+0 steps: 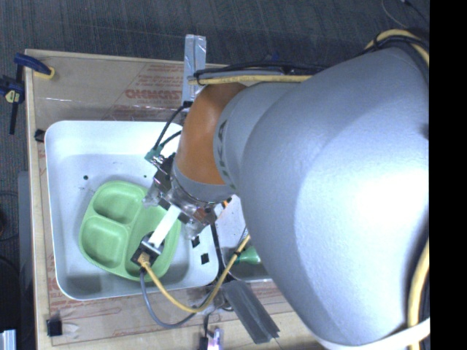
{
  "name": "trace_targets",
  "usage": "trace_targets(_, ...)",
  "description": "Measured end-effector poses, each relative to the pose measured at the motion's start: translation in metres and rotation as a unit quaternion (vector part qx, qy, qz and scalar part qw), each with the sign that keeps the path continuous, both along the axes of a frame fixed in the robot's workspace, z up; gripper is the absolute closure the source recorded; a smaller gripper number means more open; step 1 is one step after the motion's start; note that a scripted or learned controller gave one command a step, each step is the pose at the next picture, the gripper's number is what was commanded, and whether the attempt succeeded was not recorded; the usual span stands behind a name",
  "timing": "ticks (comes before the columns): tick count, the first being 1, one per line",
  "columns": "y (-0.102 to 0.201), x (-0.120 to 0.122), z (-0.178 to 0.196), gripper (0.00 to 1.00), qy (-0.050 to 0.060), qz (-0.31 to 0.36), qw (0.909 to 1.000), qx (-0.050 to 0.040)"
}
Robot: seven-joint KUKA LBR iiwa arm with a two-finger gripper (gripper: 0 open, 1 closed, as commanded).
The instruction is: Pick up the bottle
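On the wooden bench (95, 86), white bin (62, 166); dark floor (109, 13) beyond

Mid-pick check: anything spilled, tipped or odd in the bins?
Nothing stands out. The green plate lies right side up in the left bin, no spill on it. The arm hides most of the right bin; a green bit peeks out at its edge, too little to identify.
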State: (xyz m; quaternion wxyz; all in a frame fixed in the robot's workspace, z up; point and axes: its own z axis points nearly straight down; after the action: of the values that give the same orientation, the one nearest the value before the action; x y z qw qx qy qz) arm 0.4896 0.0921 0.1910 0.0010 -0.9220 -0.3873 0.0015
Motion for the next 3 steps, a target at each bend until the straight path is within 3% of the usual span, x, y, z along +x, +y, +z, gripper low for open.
trace_targets(1,0.085,-0.016,-0.065,0.00,0.003,-0.104,0.9946,-0.0009)
trace_targets(2,0.025,-0.012,-0.088,0.00,0.000,-0.138,0.9903,0.0123)
trace_targets(3,0.034,-0.010,-0.080,1.00,0.000,-0.130,0.9914,0.0181)
